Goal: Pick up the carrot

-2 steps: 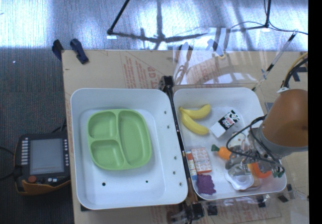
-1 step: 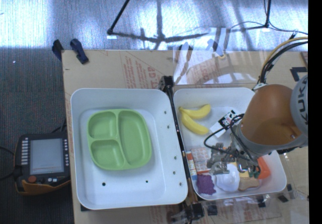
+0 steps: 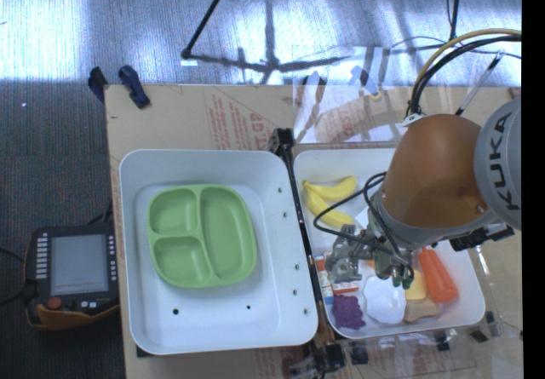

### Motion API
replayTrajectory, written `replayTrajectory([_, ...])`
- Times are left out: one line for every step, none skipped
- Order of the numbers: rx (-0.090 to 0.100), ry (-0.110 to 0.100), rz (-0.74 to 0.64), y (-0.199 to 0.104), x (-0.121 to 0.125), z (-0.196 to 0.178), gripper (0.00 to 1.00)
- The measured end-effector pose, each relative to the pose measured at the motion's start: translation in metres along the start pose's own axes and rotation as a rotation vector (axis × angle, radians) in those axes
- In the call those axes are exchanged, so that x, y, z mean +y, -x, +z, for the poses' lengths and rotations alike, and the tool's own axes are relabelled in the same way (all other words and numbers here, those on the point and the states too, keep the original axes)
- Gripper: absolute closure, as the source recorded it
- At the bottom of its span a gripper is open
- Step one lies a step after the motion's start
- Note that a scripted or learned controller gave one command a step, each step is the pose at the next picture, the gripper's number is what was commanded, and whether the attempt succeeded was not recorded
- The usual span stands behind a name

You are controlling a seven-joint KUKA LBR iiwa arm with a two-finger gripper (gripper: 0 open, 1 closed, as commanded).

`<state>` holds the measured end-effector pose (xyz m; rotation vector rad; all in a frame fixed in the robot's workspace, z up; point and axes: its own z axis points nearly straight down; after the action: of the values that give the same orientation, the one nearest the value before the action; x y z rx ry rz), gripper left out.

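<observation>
Camera view from above, left to right: far to the left of the tool, off the counter's edge, a dark handheld control pendant with a grey screen lies on the floor. On the brown board counter, well left of the tool, sits the left shallow white bin, and in it lies a light green plastic plate with three compartments. The right shallow white bin touches it along a dark seam, and the tool hangs low over this bin's middle; whether its fingers are apart or together I cannot tell, and nothing can be made out between them. Just up and left of the tool lie yellow bananas. Below it and a little left is a small purple lumpy toy, and just below it a white rounded object. To the tool's right, near but apart from it, the orange carrot lies lengthwise beside a yellow and tan item. Above the tool bulges the arm's orange band.
</observation>
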<state>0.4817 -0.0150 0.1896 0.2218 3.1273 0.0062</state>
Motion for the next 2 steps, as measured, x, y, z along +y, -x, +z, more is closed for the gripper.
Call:
replayTrajectory([0.008, -0.002, -0.189, -0.013, 0.052, 0.003, 1.0])
replayTrajectory([-0.007, -0.005, -0.35, 0.038, -0.009, -0.115, 1.0])
